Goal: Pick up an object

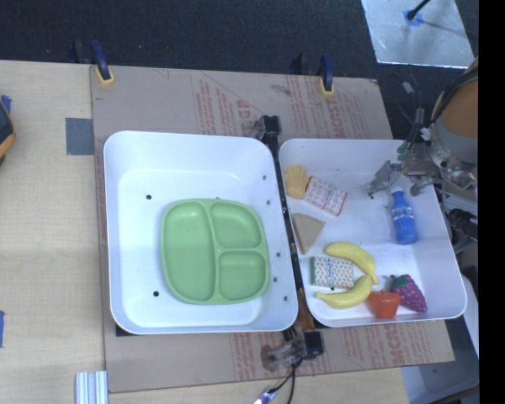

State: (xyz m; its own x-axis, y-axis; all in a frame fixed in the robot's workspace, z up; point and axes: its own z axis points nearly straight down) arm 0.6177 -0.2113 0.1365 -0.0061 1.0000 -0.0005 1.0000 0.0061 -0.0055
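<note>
camera view: the gripper (393, 178) hangs over the far right part of the right bin (454, 263), its grey fingers splayed apart with nothing between them. the arm enters from the right edge, orange band just showing above the wrist.

the nearest thing is the blue bottle (403, 219), lying just below the fingers in the picture, toward the near side of the bin. its long axis runs roughly from far to near, cap end pointing up toward the gripper. it looks to be apart from the fingertips, though the slant of the view makes the height gap hard to judge.

other candidates sit further left and nearer: a red-and-white packet (326, 196) beside a yellow block (296, 180), a tan wedge (306, 229), two bananas (351, 274) curled around a small carton (332, 271), a tomato (385, 304) and grapes (411, 293) touching at the near corner.

the left bin (126, 225) holds a green tray (214, 250), well apart from the arm.

judged from this layout, the bottle is the likeliest target: a short shift toward the near side and a descent would put the fingers over it, ideally closing across its narrow width rather than along its length. being round, it could roll away if caught off-centre.
</note>
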